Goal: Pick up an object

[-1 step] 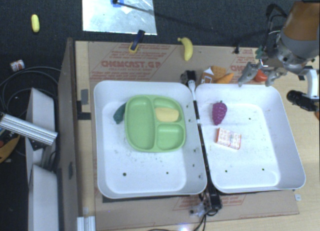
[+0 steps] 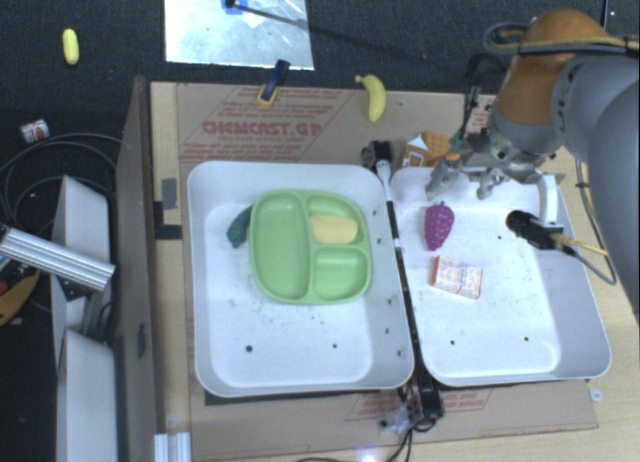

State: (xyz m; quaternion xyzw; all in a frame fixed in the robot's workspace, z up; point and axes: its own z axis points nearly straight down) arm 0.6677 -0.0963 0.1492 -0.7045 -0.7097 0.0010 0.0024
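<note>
Gripper (image 2: pixel 462 182) hovering, fingers spread, empty, at upper edge of right bin (image 2: pixel 580 350). Purple grape bunch (image 2: pixel 438 225) sitting just below-left; judging: centre over it before descending.

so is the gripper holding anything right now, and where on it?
Nothing held. The gripper hangs over the right bin's far edge, apart from the purple grapes.

Even overhead light, soft shadows, glare on the foil sheet (image 2: pixel 238 8), slightly grainy.
</note>
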